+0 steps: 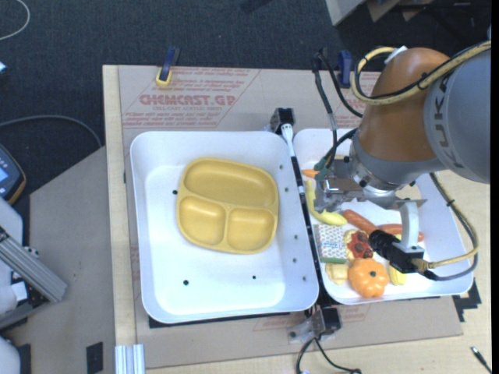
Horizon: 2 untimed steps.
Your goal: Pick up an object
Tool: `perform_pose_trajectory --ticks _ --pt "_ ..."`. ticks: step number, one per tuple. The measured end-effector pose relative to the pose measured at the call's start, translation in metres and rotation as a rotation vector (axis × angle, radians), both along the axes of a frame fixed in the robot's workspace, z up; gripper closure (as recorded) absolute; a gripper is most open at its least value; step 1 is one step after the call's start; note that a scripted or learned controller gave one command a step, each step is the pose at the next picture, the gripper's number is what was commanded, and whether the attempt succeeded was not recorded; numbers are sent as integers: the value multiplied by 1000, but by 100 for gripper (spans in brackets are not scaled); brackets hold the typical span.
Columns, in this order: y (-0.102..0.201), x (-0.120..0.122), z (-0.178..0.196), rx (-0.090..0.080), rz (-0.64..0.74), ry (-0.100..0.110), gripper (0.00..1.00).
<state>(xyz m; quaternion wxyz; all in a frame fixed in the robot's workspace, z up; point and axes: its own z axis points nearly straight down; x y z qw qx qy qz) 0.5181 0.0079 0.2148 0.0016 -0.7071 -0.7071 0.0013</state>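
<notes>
- Far left of frame: dark floor with loose cables; bench is a brown board, printed lettering along its upper edge.
- Left bin, centre-left: holds one yellow divided plate lying flat, well apart from the gripper — likely the drop side.
- Right bin: toy food heaped at its lower left — orange pumpkin, carrot, yellow banana. The pickable objects all sit here.
- Gripper low over the banana and carrot, wrist bulk above it; whether the jaws are spread or pinching anything, cannot tell.
- Arm enters from upper right, cables looping.
</notes>
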Motion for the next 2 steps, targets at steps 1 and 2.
perform_pose_trajectory --ticks 1,2 --pt "-4 1 18 -1 -1 -7 100" --pt "7 3 7 0 0 -1 100"
